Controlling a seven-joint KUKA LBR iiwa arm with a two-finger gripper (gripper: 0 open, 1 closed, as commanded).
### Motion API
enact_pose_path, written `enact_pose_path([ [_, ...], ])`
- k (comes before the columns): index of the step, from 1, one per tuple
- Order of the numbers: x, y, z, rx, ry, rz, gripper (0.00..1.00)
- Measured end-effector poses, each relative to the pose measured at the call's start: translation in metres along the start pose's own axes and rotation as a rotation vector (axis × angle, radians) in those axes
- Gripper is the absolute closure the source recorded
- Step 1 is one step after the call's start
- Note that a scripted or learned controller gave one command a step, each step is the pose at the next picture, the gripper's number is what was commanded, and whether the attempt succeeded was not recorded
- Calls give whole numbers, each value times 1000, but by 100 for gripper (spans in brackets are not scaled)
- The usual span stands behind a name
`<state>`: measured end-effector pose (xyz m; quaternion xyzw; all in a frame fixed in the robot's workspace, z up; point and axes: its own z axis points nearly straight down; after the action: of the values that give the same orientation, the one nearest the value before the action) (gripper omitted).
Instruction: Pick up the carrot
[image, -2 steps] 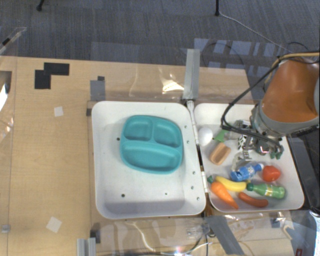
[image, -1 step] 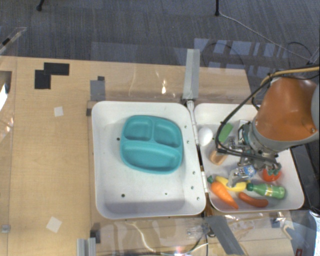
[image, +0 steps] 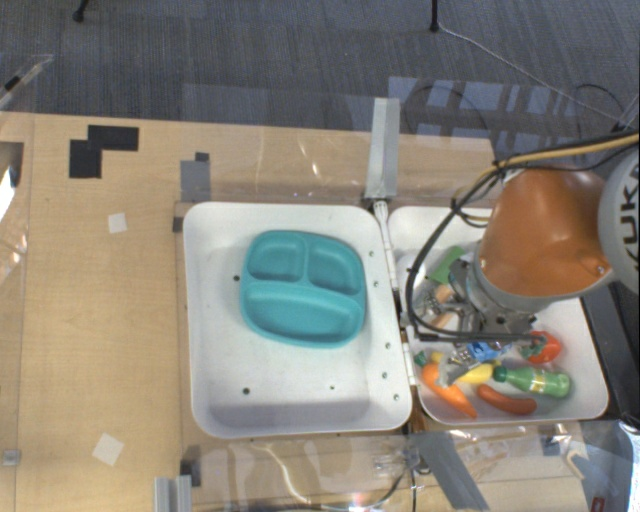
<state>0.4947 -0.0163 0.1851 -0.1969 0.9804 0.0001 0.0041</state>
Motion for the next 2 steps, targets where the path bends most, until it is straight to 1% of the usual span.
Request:
enact_pose_path([
  [2,0,0,0,1,0,0,0],
])
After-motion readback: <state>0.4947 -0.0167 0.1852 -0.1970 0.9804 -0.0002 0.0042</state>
